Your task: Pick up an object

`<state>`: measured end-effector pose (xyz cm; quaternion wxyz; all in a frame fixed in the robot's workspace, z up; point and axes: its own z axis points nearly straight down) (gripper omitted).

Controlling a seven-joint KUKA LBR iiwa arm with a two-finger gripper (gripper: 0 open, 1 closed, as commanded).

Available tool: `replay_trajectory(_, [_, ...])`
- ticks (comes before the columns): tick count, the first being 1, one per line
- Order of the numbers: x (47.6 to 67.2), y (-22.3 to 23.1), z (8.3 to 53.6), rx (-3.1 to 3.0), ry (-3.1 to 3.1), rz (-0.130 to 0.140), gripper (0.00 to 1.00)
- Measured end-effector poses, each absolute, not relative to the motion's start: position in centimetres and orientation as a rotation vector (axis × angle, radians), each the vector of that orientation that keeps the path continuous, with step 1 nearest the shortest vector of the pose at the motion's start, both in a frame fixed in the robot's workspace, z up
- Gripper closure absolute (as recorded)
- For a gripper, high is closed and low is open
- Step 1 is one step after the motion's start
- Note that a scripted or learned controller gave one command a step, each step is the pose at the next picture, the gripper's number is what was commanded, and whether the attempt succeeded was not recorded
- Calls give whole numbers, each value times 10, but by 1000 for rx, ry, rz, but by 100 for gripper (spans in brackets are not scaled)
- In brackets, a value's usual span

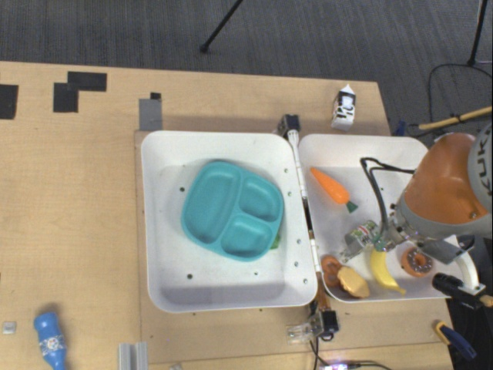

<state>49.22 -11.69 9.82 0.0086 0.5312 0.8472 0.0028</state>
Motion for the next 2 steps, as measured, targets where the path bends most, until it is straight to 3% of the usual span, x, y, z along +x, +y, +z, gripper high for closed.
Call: replay_trajectory(2, [492, -95, 98, 1778, 2570, 8, 100])
